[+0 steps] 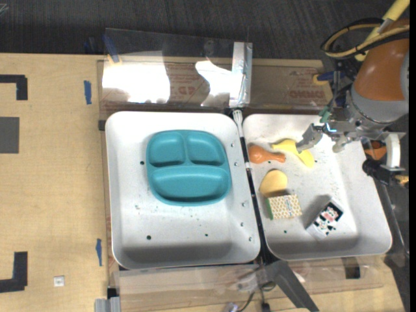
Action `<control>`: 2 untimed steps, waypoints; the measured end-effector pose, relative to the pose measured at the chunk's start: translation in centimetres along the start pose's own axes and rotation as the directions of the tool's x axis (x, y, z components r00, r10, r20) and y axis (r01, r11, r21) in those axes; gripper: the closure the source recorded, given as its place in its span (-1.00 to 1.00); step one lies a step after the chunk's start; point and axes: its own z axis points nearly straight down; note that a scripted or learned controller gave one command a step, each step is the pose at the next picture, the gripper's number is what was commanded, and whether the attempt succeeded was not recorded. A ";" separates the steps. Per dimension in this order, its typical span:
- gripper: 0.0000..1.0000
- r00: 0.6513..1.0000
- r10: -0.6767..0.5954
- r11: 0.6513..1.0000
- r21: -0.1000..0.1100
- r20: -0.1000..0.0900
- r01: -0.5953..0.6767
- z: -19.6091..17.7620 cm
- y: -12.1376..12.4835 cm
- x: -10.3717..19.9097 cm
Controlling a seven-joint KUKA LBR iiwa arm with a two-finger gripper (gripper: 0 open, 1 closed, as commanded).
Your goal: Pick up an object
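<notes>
Looking down at a slant, the camera view takes in two white bins side by side on the tabletop point(45, 194). The left bin point(130, 239) carries a teal divided tray point(188, 166) near its middle, with bare floor all around it, widest along the near edge. The right bin point(364, 233) holds the loose things, gathered toward its left and far sides: a yellow banana point(296, 149) lying with its long axis running from upper left to lower right, an orange gourd-shaped toy point(265, 155) just beside it with its narrow end pointing right, a yellow rounded piece point(273, 182) below that, a patterned square block point(285, 207) nearer the front, and a black and white box point(325, 217) tilted to its right. The right strip of this bin's floor stays open. The arm point(383, 77) comes in over the far right corner, and the pincer point(323, 134) sits just above the banana's right end; whether its tips are apart or together cannot be told.
</notes>
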 end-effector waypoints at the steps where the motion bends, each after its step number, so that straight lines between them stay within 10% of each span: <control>1: -1.00 0.980 0.199 0.980 -0.008 0.001 -0.199 10.2 2.2 0.2; 2: -1.00 0.959 0.283 0.959 0.000 0.001 -0.283 10.5 3.5 -3.2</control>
